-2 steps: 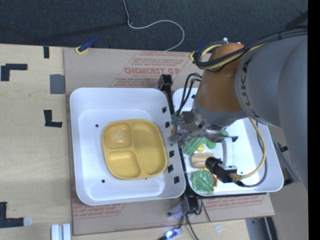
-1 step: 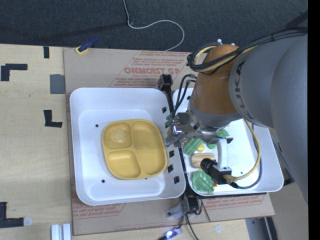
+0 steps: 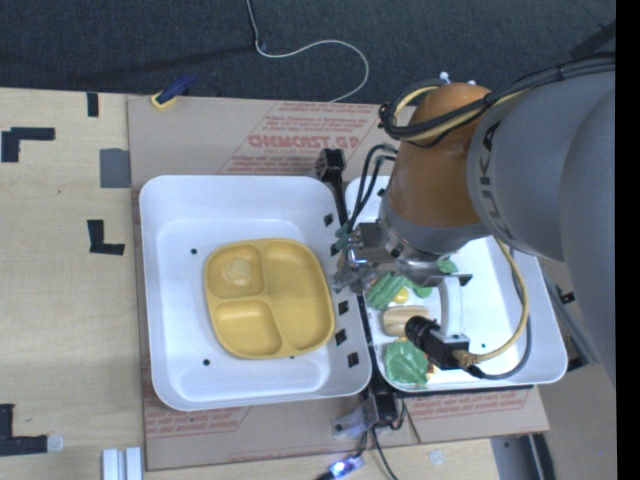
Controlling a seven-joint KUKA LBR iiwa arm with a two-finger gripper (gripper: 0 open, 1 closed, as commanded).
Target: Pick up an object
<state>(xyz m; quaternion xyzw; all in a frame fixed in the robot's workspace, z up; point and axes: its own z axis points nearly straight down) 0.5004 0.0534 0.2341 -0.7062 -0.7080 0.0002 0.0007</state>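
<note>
Arm: grey with orange band, reaching in from right of frame, wrist hanging over the right bin.
Gripper: low over the left part of the right bin, just beside the divider between bins, directly above the upper green piece.
Grip state: not determinable; hidden under the wrist, nothing seen held.
Right bin: white, lower right of frame, largely covered by the arm.
Upper green piece: in the right bin, at the gripper, contact unclear.
Tan piece: just below the upper green piece, lying flat.
Lower green piece: near the bin's bottom edge, below the tan piece.
Left bin: white, centre-left of frame.
Yellow divided plate: three compartments, flat in the middle of the left bin, well apart from the gripper.
Cardboard sheet: under both bins, red print along its top.
White cable: looping across the dark floor, top centre.
</note>
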